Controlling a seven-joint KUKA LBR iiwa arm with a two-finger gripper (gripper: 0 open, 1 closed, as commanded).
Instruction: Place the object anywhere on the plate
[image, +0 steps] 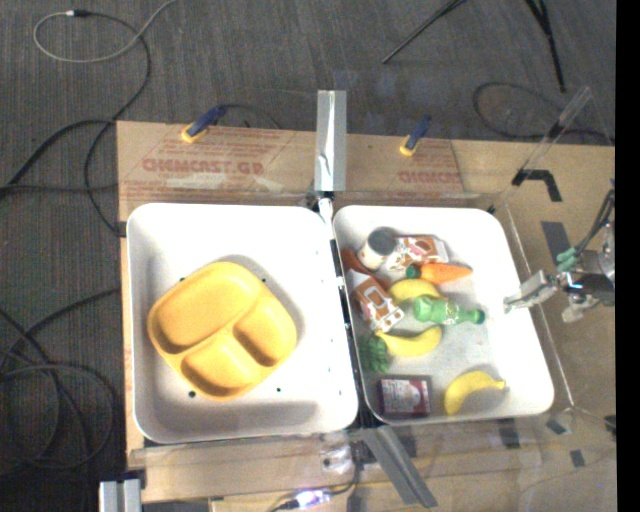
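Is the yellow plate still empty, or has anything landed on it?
Empty: the yellow plate in the left bin shows three bare compartments.

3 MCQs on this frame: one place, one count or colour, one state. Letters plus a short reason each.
1. The yellow plate lies in:
A. the left bin
B. the right bin
C. on the cardboard outside both bins

2. The plate has how many compartments?
A. one
B. three
C. five

3. The plate currently holds:
A. a banana
B. the green bottle
C. no object yet

Answers:
1 A, it sits in the left bin's middle.
2 B, ridges split it into three wells.
3 C, the bananas and green bottle lie in the right bin.
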